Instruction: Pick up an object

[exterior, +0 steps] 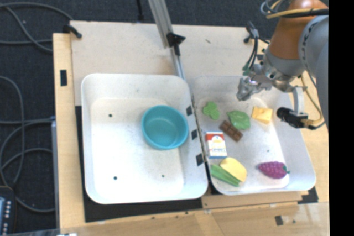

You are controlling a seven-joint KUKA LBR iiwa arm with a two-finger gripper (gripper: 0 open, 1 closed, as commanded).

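Toy foods, the likely picks, are scattered loose across the right bin [298, 143], spread out enough for jaws to come down around one. Nearest the gripper [244, 92] are a yellow cheese wedge [262, 114] just beside it and a green leaf [239, 119] below. Whether the jaws are open or closed I cannot tell; nothing visibly sits between them. The blue bowl [164, 127] stands alone in the left bin [99, 135]
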